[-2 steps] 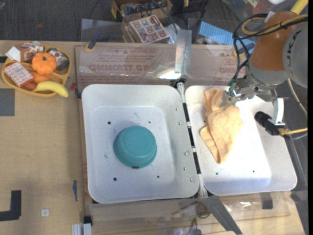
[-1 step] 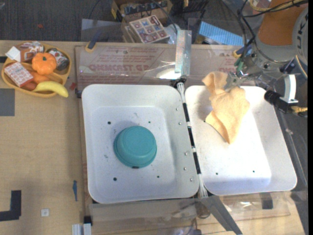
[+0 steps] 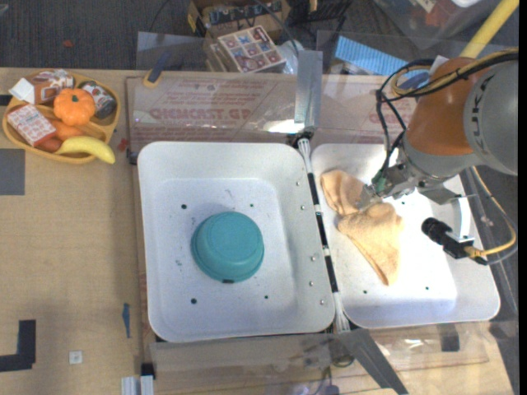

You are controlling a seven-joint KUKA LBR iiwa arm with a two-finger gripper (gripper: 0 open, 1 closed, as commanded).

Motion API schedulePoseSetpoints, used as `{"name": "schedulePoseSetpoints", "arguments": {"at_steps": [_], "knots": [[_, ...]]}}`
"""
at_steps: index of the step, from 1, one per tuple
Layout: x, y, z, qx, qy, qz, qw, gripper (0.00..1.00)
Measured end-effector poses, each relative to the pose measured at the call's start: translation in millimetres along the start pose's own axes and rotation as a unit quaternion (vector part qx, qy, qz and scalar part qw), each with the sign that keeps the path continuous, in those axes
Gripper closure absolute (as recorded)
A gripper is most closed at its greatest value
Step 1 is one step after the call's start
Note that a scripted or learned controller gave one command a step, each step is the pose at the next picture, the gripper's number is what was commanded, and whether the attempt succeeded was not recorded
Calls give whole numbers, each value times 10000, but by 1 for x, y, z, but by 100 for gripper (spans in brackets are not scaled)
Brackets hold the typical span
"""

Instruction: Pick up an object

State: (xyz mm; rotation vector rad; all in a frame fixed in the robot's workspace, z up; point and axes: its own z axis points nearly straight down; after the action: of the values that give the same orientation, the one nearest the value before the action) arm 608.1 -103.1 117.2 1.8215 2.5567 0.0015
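Camera view: we look down on a tan worktop point(image 3: 66, 245) bearing two white bins, with boxes and cables on the dark floor behind.
In the left bin point(image 3: 165, 171) we see a teal bowl point(image 3: 228, 246) upside down near the middle, with bare white floor all round it. In the right bin point(image 3: 436, 295) a tan cloth point(image 3: 375, 233) lies crumpled toward the left wall, just beside the seam between the bins; the bin's near and right parts are bare. The gripper point(image 3: 384, 184) sits right at the cloth's upper fold, and we cannot tell whether its fingers are apart or together. On the far left, a yellow dish point(image 3: 16, 130) of toy food sits well apart.
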Motion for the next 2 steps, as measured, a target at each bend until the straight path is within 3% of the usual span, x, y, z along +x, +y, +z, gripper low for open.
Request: {"name": "schedulePoseSetpoints", "arguments": {"at_steps": [1, 2], "knots": [[0, 0, 0, -1, 0, 1, 10000, 0], [39, 9, -68, -5, 0, -360, 9994, 0]]}}
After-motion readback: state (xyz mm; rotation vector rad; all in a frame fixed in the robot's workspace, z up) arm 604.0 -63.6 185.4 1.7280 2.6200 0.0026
